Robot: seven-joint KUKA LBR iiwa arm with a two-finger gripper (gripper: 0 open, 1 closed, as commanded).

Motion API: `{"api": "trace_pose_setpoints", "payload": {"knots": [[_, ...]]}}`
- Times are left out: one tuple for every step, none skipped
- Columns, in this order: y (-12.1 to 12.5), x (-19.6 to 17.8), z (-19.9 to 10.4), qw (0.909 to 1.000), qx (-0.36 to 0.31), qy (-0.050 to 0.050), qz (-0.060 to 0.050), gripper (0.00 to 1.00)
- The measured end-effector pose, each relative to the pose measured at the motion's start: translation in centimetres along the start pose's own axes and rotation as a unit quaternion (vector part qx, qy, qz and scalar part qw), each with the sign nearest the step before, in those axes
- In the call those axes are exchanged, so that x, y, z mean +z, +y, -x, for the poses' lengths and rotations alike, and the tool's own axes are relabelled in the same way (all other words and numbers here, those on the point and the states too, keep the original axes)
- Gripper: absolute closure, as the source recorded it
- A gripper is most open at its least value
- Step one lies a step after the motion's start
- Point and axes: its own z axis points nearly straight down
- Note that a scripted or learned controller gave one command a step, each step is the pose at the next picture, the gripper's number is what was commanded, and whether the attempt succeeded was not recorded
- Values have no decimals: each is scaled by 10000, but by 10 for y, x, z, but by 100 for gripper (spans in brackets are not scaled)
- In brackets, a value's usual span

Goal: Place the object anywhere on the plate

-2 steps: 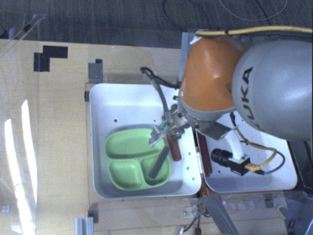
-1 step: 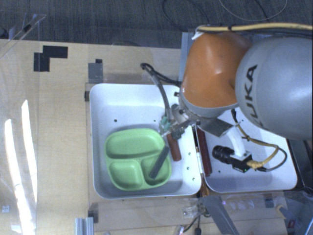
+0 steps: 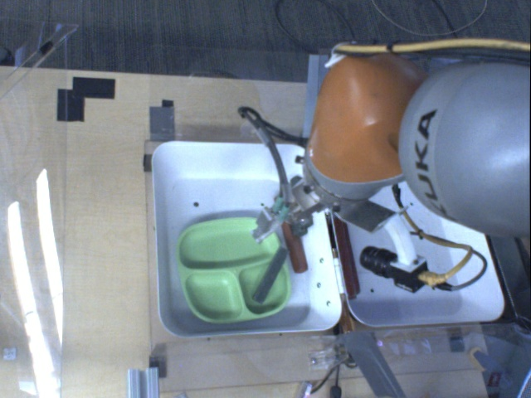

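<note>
Not done: gripper (image 3: 286,214) hangs over the green plate (image 3: 217,251) at its 2 o'clock edge, brown stick-like object (image 3: 294,249) below it overlapping the rim, finger state can't tell, release pending.

One fixed camera looks down at a slant from above on my table (image 3: 91,247) and both white bins (image 3: 166,305), fairly near; my arm (image 3: 465,139) enters from its right.
</note>
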Motion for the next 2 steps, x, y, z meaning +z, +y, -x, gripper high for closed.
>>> {"api": "trace_pose_setpoints", "payload": {"knots": [[2, -11, 1, 10000, -22, -9, 33, 100], [2, -11, 0, 10000, -23, -9, 32, 0]]}}
